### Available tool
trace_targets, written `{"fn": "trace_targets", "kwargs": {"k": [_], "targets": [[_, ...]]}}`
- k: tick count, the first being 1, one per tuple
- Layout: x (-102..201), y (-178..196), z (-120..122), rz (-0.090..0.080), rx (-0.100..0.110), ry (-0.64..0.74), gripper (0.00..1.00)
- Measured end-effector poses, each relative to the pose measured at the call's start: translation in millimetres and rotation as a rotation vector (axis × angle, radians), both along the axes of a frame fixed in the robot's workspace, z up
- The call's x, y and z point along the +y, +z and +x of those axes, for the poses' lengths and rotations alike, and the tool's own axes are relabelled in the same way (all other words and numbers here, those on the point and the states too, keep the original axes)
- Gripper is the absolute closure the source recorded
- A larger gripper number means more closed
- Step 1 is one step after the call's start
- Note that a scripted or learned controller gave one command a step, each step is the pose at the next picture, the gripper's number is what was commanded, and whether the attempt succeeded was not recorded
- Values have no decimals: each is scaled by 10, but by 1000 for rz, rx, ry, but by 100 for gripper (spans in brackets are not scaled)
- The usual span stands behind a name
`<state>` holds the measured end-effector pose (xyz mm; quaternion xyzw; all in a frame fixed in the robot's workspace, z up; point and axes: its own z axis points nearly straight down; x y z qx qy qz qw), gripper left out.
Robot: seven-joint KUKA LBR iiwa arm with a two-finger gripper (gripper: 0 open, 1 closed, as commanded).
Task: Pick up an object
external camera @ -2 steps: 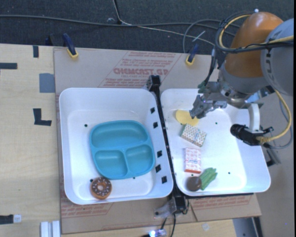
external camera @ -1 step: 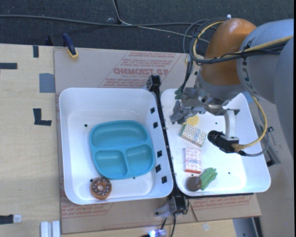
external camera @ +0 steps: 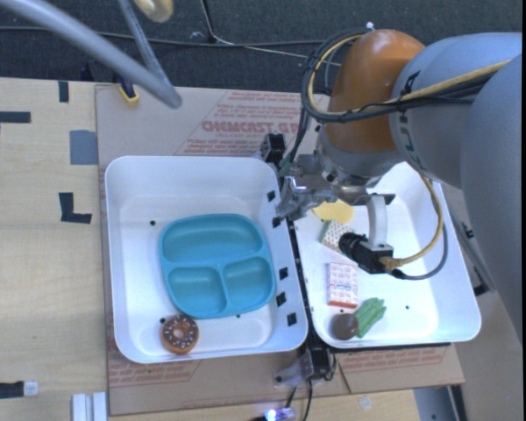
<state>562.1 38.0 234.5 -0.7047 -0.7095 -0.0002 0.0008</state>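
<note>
My gripper (external camera: 323, 198) hangs low over the upper left part of the right bin (external camera: 443, 301), close to the wall between the bins and mostly hidden under the grey wrist and orange band (external camera: 373, 77). Just below it lie a yellow piece (external camera: 340, 210) and a small checkered piece (external camera: 334, 234). Further toward the front of that bin are a white and red packet (external camera: 342, 285), a green item (external camera: 371, 312) and a brown round item (external camera: 344, 326).
The left bin (external camera: 123, 235) holds a blue divided tray (external camera: 217, 264) and a sprinkled donut (external camera: 180, 333) at its front edge. A black cable plug (external camera: 365, 251) with a yellow hose dangles from the wrist over the right bin.
</note>
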Motion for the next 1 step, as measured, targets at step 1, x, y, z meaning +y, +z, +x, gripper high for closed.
{"fn": "trace_targets", "kwargs": {"k": [1], "targets": [[477, -128, -81, -2, 2, -1, 100]]}}
